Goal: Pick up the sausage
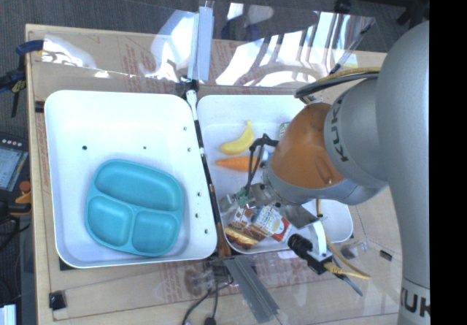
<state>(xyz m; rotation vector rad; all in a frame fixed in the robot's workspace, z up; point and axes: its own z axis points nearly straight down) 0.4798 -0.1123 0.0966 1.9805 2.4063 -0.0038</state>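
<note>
The grey arm with its orange band (310,152) is seen reaching in over the right bin (219,115), and the gripper (249,198) is lowered among the items at that bin's near side; whether it is open or closed cannot be told. A brownish, elongated item that appears to be the sausage (242,237) is seen at the near edge of the right bin, touching a red-and-white packet (267,222), just below the gripper. A toy banana (239,141) and a carrot (232,163) are laid farther back in the same bin, while a blue compartment tray (135,207) is held in the left bin (109,112).
</note>
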